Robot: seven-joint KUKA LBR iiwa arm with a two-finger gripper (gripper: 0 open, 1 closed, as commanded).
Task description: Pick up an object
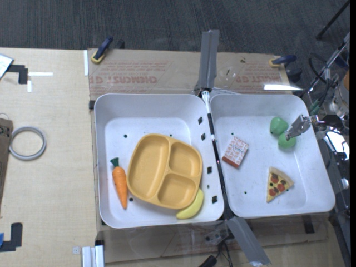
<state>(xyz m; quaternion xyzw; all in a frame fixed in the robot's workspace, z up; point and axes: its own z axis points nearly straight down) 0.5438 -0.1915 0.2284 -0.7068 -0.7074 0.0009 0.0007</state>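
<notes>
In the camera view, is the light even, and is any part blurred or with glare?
Camera view: light is mostly even and soft; the yellow tray and carrot look sharp with faint shadows; the gripper beside the green object looks slightly blurred; mild glare on the right bin rim.

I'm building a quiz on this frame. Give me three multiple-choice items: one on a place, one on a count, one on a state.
1. Where does the carrot lie?
A. right bin
B. left bin, beside the yellow plate
C. on the bench

2. How many things lie in the right bin?
A. three
B. one
C. five

3. How does the yellow plate sit?
A. flipped over
B. on edge
C. open side up

Answers: 1 B, it lies left of the plate in the left bin. 2 A, green toy, box, pizza slice. 3 C, its compartments show.
</notes>
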